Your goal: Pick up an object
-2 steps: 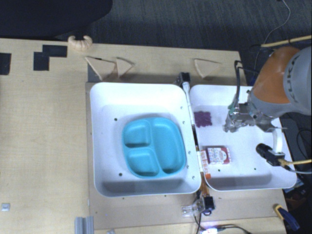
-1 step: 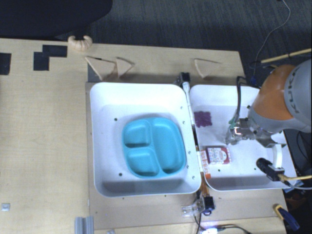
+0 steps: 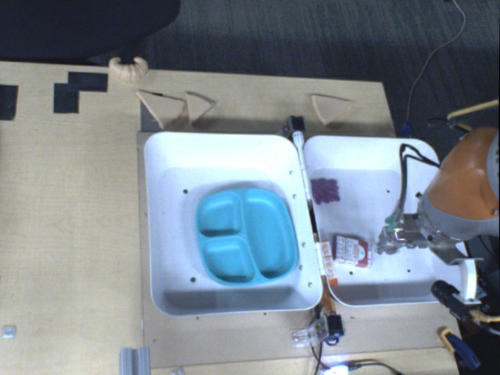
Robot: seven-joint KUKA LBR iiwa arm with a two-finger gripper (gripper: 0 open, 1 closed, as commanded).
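Observation:
A small red and white packet (image 3: 350,250) lies flat near the front left corner of the right bin (image 3: 367,158). Farther back in that bin lies a small purple thing (image 3: 325,190). My gripper (image 3: 391,239) hangs low over the right bin's floor, just right of the packet and apart from it. Nothing shows in its grasp. The grey arm with its orange band (image 3: 469,182) reaches in from the right and covers the bin's right side.
The left bin (image 3: 160,209) holds a blue divided plate (image 3: 246,234) in its middle. A thin white and black strip (image 3: 303,174) runs along the rim between the bins. Bare bin floor shows between the purple thing and my gripper.

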